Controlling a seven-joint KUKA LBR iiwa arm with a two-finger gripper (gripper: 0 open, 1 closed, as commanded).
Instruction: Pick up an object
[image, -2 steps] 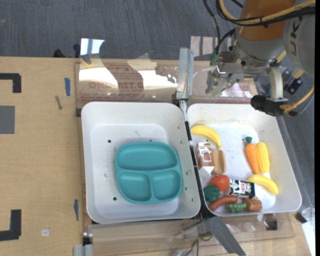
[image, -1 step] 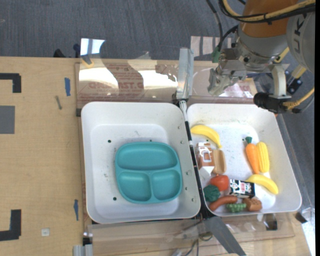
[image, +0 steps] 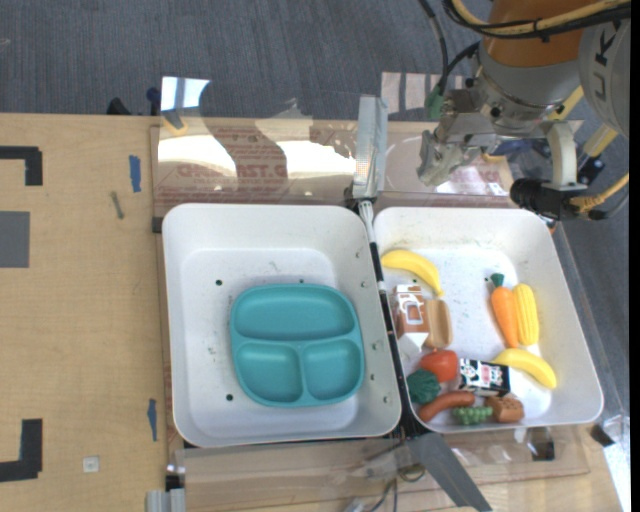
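The gripper (image: 447, 160) hangs above the far edge of the right bin (image: 575, 300), clear of the toy food; nothing seems to sit between its fingers. Below lie two bananas (image: 413, 267), a carrot (image: 506, 312) and corn (image: 526, 312). The left bin (image: 190, 300) holds a teal divided tray (image: 296, 343).

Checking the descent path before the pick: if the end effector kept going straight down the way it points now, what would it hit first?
Probably the back rim of the right bin, or bare bin floor just inside it. The end effector hangs above that far edge, short of the nearest banana. Depth is hard to judge in this slanted view.
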